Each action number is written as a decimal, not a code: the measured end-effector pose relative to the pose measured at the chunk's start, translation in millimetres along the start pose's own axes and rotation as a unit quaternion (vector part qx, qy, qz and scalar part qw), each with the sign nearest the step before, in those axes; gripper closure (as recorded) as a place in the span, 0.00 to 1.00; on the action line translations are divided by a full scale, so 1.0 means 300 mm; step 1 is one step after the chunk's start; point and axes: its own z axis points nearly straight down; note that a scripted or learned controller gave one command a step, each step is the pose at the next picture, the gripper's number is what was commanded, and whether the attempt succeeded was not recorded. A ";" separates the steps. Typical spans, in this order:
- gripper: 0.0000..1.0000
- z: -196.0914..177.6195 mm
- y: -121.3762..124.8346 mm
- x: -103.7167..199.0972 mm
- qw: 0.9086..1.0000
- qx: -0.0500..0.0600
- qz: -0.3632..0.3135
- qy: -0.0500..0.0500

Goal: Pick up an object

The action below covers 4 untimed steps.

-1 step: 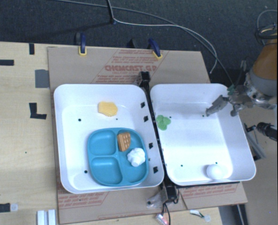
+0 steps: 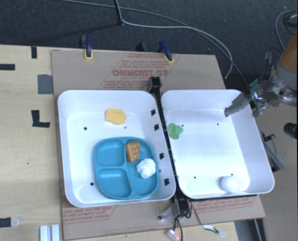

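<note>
Two white bins sit on cardboard; jaws hover over the right bin's far corner, state unclear.

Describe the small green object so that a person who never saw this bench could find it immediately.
Look at the right shallow white plastic bin of the two. Follow its left wall, beside the black divider between the bins, to about mid-height: there lies the small, leafy-looking green object. It is the single green item; its one bin-mate, a round white ball, rests far away in the near right corner.
</note>
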 end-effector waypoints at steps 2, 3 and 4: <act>0.00 -0.019 -0.004 -0.002 1.000 0.004 0.001 0.001; 0.00 -0.178 0.015 0.136 1.000 0.001 -0.001 0.001; 0.00 0.068 -0.185 0.213 1.000 0.007 0.001 0.001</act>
